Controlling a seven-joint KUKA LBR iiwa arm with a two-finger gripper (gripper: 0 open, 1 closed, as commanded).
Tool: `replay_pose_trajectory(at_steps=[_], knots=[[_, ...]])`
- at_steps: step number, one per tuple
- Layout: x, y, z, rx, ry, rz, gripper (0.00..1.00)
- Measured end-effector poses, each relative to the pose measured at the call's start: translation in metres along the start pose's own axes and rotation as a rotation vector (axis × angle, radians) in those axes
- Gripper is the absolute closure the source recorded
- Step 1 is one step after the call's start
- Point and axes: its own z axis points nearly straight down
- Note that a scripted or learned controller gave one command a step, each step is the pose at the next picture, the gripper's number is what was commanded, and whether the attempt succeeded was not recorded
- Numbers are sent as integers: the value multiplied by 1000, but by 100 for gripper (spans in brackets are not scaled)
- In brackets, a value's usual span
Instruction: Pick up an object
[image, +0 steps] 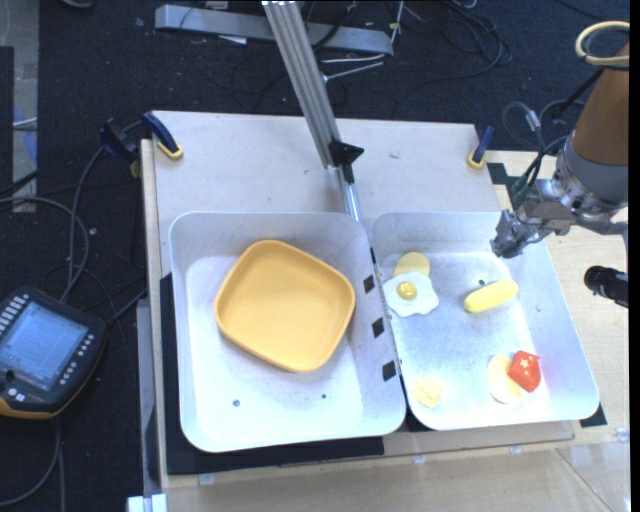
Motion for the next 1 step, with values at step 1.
replay_pose_trajectory(at_steps=[1], knots=[[44,10,6,0,0,0,100]])
